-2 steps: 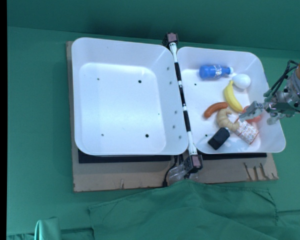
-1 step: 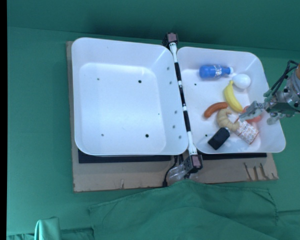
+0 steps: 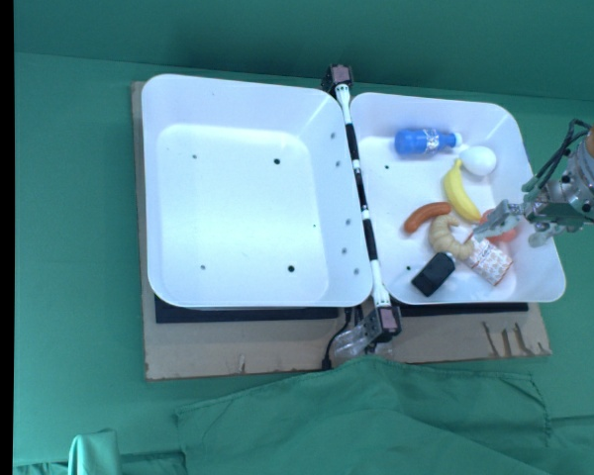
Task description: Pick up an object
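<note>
Green cloth covers the bench point(image 3: 69, 216); two white bins sit side by side on it. Camera view: we note the gripper point(image 3: 495, 224) low over the right bin point(image 3: 541, 287), near its right wall, finger spread impossible to judge. Just left lies a knobbly tan piece point(image 3: 445, 236), a glossy red sausage point(image 3: 426, 216) and smooth yellow banana point(image 3: 461, 194), long axis running far-to-near. A patterned packet point(image 3: 491, 262) sits just nearer.
</note>
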